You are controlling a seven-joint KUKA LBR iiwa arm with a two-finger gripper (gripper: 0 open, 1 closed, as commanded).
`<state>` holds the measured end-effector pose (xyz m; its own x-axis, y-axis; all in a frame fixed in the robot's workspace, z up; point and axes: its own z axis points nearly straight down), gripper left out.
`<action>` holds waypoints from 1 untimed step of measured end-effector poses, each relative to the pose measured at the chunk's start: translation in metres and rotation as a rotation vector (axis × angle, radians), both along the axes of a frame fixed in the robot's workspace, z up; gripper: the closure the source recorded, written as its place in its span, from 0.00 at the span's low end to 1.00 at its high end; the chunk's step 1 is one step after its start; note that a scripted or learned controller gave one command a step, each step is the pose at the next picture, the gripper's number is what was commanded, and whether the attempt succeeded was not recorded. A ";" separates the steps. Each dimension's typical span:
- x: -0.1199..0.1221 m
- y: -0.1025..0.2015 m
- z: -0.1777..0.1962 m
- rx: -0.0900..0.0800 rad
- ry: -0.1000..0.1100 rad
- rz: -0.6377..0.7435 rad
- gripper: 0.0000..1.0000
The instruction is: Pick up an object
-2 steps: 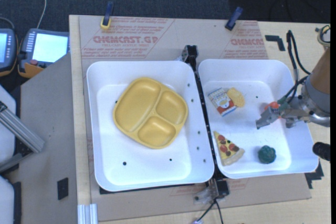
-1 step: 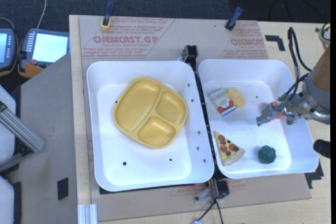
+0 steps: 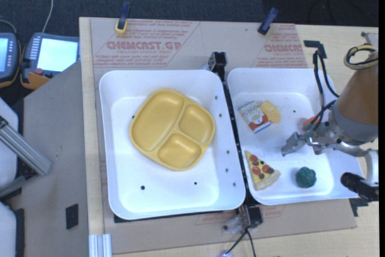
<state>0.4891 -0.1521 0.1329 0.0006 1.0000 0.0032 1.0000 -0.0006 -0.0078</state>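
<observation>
My fingers (image 3: 293, 144) hover low in right bin (image 3: 240, 78), spread state unclear, nothing between them. Pizza slice (image 3: 262, 170), green ball (image 3: 305, 177) near worktop front edge. Pick not yet done.

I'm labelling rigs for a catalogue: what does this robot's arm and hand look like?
The arm is thick and rounded, with an orange band above a grey wrist section. Thin cables loop beside it. The hand is small, grey metal, with a bit of red and green wiring at its base.

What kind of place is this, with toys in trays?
Probably a robotics lab: a robot arm reaches over two white bins clamped to a bench, holding toy food like a pizza slice, beside a control tablet.
</observation>
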 end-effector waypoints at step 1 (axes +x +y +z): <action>0.000 0.000 -0.051 -0.002 -0.005 -0.001 0.00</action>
<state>0.4887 -0.1516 0.0823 0.0019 1.0000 0.0016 1.0000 -0.0019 -0.0027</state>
